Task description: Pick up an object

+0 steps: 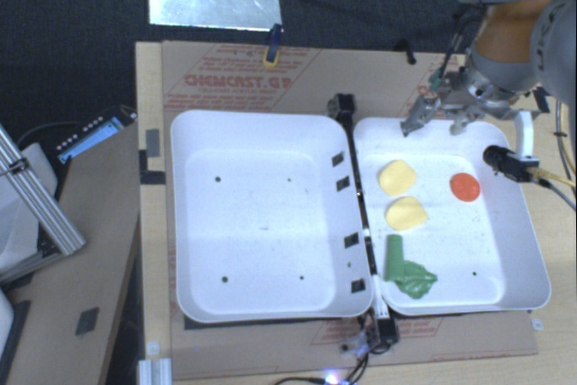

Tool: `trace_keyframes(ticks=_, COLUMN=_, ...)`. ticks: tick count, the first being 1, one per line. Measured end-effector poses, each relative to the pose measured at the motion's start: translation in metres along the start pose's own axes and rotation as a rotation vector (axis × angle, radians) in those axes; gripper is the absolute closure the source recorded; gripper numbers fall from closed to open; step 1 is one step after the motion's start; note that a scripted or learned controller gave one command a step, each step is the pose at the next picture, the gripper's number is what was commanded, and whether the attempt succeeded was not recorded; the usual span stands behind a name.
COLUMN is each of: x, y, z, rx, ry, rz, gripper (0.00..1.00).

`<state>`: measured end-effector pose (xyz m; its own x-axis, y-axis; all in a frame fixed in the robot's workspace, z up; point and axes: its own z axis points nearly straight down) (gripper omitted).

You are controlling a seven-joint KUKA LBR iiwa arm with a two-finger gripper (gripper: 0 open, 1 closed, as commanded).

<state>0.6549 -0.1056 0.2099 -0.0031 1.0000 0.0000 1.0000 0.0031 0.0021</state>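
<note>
Green comes first at the near end of the right bin (pixel 518 284): a green toy (pixel 406 270) with a stalk-like upper part and a leafy lump below, lying close to the divider between the two bins. Just beyond it sit two yellow lumps, the nearer yellow piece (pixel 406 214) and the farther yellow piece (pixel 397 177), close together but apart, and off to their right an orange disc (pixel 465 187) lies by itself. The left bin (pixel 194 221) shows bare white floor. At the far rim of the right bin the claw (pixel 438 116) hangs with its two fingers spread and nothing between them, so it is released. By my reading the pick has not begun and this is the approach. The next move calls for choosing one piece, likely the farther yellow one, centring over it and descending before closing.
</note>
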Motion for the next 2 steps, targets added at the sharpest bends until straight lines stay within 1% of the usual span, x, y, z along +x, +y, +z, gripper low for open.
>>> trace_keyframes(ticks=1, x=-0.041, y=0.013, z=0.129, rx=0.004, ry=-0.001, rz=0.003, gripper=0.0)
trace_keyframes(ticks=2, x=-0.039, y=0.015, z=0.111, rx=-0.004, ry=-0.002, rz=0.0, gripper=1.0)
